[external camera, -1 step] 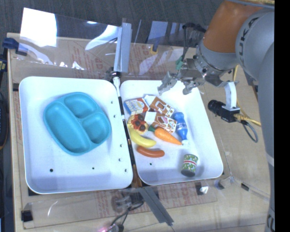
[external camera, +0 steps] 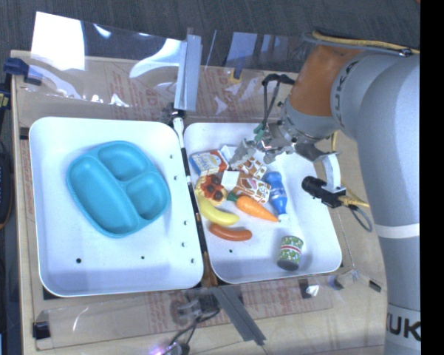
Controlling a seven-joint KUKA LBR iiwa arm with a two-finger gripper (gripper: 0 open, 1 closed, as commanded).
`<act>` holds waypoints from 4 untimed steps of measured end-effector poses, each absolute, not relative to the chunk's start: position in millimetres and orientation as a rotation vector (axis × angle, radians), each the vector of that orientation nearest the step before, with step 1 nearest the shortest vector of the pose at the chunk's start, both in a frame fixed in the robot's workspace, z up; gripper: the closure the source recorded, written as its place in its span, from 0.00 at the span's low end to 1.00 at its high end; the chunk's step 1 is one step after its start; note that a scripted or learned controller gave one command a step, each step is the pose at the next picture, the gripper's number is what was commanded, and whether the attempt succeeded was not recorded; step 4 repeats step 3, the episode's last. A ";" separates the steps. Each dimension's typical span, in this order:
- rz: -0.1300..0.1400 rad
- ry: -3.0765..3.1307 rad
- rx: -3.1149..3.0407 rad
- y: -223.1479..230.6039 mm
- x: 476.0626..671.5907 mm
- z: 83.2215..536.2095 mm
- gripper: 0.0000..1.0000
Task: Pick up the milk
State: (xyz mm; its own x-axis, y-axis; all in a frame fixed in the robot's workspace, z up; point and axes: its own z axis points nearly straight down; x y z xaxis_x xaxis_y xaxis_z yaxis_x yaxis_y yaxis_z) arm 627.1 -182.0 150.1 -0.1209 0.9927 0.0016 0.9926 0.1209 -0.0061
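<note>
Inside the right bin point(external camera: 321, 261), the gripper point(external camera: 253, 148) is low over the heap of toy food, but whether it is open or closed I cannot tell. Just under it lies the milk point(external camera: 254, 182), a patterned carton, between a blue bottle point(external camera: 275, 191) and a carrot point(external camera: 255, 208). Over in the left bin point(external camera: 52, 272) rests a blue divided plate point(external camera: 118, 187).

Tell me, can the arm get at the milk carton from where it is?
Probably yes: the gripper hangs right over the milk carton, uncovered from above, though the carrot and blue bottle crowd it.
</note>
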 end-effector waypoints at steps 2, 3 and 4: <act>0.010 -2.314 -2.110 -205.9 639.7 100.6 1.00; 0.001 -2.392 -2.033 -120.8 657.2 179.2 1.00; 0.001 -2.392 -2.033 -120.8 657.2 179.2 1.00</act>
